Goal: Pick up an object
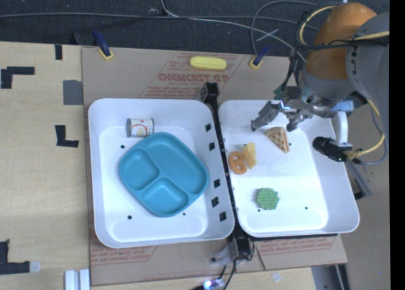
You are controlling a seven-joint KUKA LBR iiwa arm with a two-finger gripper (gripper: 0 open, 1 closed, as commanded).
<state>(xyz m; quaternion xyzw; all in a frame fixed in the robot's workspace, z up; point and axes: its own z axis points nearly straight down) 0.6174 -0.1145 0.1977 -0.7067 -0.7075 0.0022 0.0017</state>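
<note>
My gripper (277, 119) hangs over the back of the right bin (329, 209), its two fingers spread open with nothing between them. Just below and right of its fingertips lies a tan pizza-slice toy (278, 138). Further left in the same bin sit a small orange pretzel (238, 163) and a yellow piece (250, 154), touching each other. A green bumpy ball (267, 198) rests near the bin's front. The left bin (104, 219) holds a blue divided tray (163, 173) and a small can (140, 127) lying on its side.
A yellow banana-like object (207, 63) lies on the cardboard behind the bins. Two clamps (102, 47) (259, 56) hold the cardboard's back edge. Black clips (214, 92) join the bins along the middle divider. Cables loop above the arm.
</note>
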